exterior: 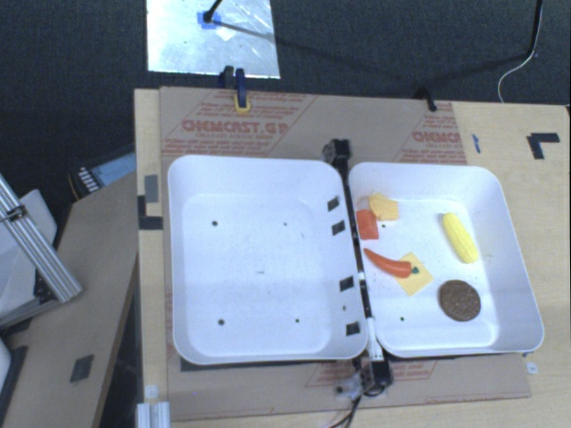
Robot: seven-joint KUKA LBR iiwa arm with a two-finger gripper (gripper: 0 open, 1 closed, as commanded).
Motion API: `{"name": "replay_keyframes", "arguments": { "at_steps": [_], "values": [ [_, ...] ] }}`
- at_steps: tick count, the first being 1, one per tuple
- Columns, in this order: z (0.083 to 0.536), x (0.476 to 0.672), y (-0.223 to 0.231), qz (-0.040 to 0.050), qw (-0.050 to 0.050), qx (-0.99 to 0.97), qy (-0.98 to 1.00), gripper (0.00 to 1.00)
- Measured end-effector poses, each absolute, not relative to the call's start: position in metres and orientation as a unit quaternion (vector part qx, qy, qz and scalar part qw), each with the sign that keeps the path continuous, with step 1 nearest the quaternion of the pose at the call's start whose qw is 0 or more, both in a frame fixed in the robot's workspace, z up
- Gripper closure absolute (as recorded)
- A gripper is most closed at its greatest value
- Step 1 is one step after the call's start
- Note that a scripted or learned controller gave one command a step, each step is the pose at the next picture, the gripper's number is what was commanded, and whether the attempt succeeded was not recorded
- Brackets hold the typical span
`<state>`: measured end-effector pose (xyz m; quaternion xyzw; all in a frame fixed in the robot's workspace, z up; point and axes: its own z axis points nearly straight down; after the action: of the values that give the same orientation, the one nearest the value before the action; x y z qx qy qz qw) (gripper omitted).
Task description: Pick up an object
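The right bin (513, 239) holds several toy foods. A yellow corn cob (459, 236) lies toward its right side. A brown round patty (459, 300) sits near the front. A red chili pepper (388, 261) lies across a yellow cheese slice (417, 277). An orange-red block (367, 224) rests beside a small yellow wedge (384, 207) near the bin's left wall.
The left bin (187, 239) sits beside the right one, joined by black clips (340, 228) along the divide. Both rest on a cardboard sheet (268, 123). A silver plate (212, 25) lies on the floor behind. An aluminium frame (36, 248) stands at the left.
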<state>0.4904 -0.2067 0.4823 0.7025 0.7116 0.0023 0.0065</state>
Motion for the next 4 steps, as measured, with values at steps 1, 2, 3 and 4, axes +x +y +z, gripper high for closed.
{"name": "replay_keyframes", "arguments": {
  "at_steps": [1, 2, 3, 4],
  "values": [
    [0.494, 0.491, -0.207, 0.0031, 0.009, 0.701, 0.713, 1.0],
    [0.494, 0.491, -0.207, 0.003, 0.009, 0.701, 0.713, 0.0],
    [0.505, 0.492, -0.207, 0.0039, 0.011, 0.699, 0.715, 1.0],
    [0.505, 0.492, -0.207, 0.0038, 0.011, 0.699, 0.715, 0.0]
  ]
}}
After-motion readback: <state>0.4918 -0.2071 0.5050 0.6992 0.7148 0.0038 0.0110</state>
